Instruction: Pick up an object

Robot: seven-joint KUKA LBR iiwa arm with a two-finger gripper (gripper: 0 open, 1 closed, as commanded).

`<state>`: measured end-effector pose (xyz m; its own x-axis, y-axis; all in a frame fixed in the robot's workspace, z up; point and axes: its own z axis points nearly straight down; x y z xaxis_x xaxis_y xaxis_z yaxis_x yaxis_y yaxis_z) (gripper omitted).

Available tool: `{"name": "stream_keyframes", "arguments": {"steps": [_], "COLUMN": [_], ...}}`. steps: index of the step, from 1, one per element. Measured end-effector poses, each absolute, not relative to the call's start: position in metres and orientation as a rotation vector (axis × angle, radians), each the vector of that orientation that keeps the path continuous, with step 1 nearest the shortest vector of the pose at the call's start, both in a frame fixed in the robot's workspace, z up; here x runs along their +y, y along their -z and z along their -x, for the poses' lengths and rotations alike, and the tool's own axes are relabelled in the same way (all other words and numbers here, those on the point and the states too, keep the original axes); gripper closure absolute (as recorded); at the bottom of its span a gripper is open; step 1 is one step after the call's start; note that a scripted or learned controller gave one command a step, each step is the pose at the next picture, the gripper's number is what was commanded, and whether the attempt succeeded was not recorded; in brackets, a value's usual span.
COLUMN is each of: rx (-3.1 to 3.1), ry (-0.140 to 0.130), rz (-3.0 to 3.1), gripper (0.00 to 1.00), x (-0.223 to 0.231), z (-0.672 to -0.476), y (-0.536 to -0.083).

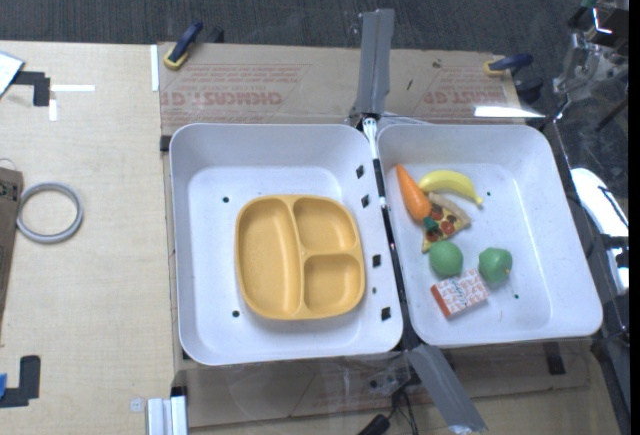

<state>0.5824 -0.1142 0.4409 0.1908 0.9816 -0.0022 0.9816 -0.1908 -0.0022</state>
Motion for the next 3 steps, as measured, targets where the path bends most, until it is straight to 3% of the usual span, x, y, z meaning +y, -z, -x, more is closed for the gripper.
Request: {"name": "stream_keyframes", "arguments": {"steps": [2, 3], "rx": [-0.975, -0.322], "ry": [-0.009, -0.009], "rz": [2.985, 3.124], "gripper": [1.0, 1.0], "x": [-0.205, -0.222], "z": [-0.519, -0.478], "y": [-0.44, -0.441]}}
